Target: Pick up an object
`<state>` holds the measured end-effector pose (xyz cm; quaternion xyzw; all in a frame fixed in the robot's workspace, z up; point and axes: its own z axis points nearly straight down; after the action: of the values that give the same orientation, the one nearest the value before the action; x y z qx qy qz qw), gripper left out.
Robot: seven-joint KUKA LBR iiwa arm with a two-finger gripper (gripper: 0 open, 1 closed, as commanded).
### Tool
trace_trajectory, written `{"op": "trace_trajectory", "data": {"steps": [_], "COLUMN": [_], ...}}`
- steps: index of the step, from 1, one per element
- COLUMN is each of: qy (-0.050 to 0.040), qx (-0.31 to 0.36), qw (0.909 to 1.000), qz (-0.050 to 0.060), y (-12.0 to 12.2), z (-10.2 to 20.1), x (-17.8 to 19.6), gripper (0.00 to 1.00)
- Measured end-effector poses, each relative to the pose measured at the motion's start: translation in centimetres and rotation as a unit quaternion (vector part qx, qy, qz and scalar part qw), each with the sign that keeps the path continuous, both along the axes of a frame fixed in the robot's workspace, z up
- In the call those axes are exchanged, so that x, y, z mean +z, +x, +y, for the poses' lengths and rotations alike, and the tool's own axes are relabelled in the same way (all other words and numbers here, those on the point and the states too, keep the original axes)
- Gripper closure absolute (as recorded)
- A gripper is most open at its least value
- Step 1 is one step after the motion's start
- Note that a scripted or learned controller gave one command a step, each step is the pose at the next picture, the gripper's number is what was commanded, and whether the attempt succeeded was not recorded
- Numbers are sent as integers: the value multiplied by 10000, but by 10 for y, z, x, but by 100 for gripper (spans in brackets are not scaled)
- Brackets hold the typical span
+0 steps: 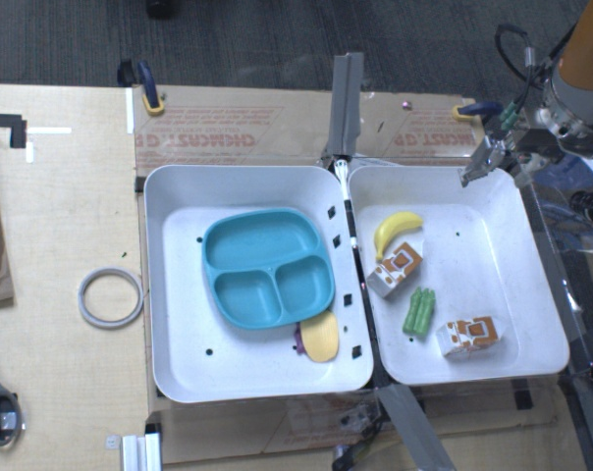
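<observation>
Right white plastic bin: 1 curved yellow banana near its left wall, touching 1 small orange-and-white carton; 1 green pepper-like toy mid-bin; a 2nd orange-and-white carton toward the near edge.

Left white bin: 1 teal 3-compartment plate, 1 pale yellow round piece at its near rim.

Gripper: above the right bin's far right corner, empty; opening cannot be told.

Advice: choose the 2nd carton, which stands apart; descend vertically, straddling its short sides.

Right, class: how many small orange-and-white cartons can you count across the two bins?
2, both in the right bin: one carton just below the banana, the other carton near the bin's front right corner. None looks hidden.
</observation>
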<state>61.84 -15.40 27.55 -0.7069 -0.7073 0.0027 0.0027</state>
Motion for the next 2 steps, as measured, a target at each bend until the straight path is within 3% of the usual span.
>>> {"op": "trace_trajectory", "data": {"steps": [1, 2], "qy": [-15, -15], "qx": [-1075, -1306], "qw": [9942, 9914], "qz": [-7, -6], "y": [42, 17], "z": [-5, -42], "x": [13, 55], "gripper": [0, 0]}}
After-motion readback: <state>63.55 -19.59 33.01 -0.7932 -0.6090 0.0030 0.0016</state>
